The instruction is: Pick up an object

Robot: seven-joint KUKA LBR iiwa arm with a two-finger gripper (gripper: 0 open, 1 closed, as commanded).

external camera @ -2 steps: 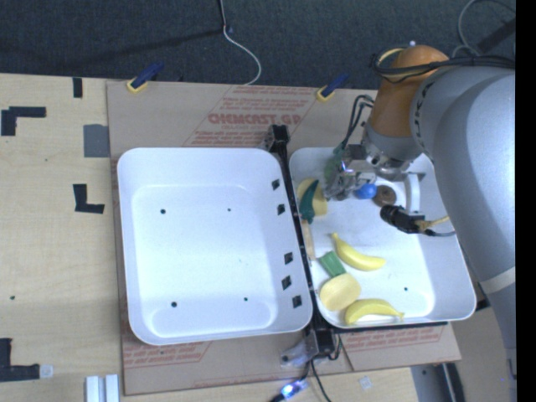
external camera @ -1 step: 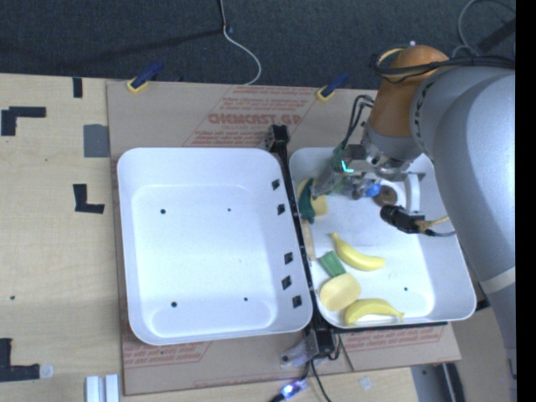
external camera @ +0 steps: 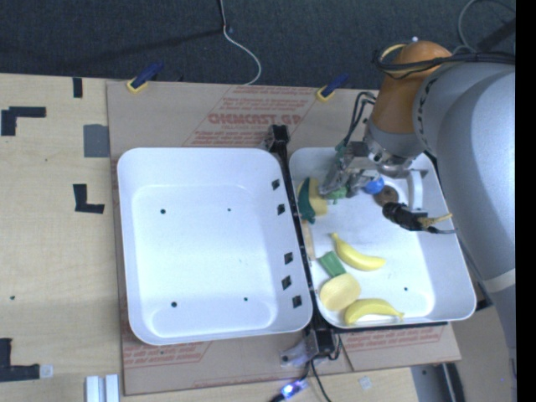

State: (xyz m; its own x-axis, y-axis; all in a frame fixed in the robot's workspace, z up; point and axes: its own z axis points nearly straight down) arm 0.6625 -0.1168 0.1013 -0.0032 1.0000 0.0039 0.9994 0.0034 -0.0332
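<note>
My gripper [external camera: 337, 184] hangs low over the upper left part of the right bin [external camera: 435, 262]. Just to its left, a yellow and teal object [external camera: 311, 201] leans against the bin's left wall, close to the gripper or touching it. A banana [external camera: 360, 256] lies in the middle of that bin, with a small green piece [external camera: 332, 264] beside it. Nearer the front lie a pale yellow round object [external camera: 339, 292] and a second banana [external camera: 371, 311]. A small blue object [external camera: 375, 186] shows just right of the gripper.
The left bin [external camera: 201, 241] stands beside the right one, with a black divider [external camera: 289, 224] between them. The grey arm [external camera: 477, 166] covers the right bin's far right side. Cardboard lies under both bins.
</note>
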